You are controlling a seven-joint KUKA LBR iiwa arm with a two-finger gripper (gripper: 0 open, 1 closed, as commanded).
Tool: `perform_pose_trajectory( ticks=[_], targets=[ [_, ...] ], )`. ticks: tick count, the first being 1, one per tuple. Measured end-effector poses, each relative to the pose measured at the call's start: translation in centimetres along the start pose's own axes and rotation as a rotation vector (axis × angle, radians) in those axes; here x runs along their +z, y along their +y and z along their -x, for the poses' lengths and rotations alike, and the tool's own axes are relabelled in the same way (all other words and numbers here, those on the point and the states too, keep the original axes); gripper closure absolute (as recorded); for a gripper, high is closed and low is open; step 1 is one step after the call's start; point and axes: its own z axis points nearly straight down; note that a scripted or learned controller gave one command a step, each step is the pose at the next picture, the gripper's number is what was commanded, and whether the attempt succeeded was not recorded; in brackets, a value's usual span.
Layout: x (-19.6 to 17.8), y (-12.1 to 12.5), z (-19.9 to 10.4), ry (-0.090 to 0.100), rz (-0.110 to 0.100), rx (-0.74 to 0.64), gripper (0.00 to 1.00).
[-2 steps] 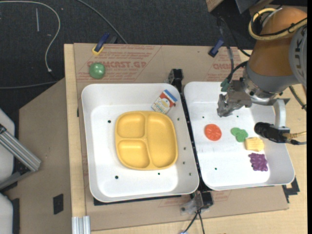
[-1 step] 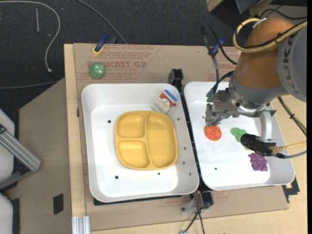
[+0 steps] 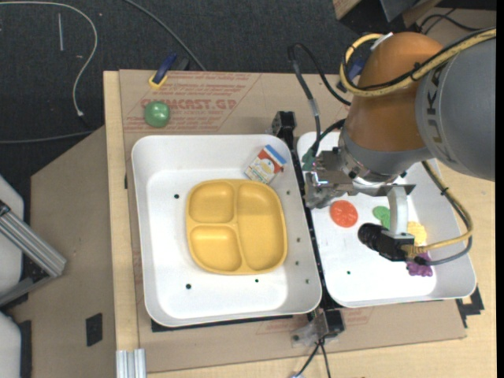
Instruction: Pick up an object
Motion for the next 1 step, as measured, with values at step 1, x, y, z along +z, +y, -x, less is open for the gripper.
perform_pose_trajectory(
  ticks=[1],
  targets=[
    [0.9,-1.61,-3.9,0.0,-0.002,0.001,1.0]
  ],
)
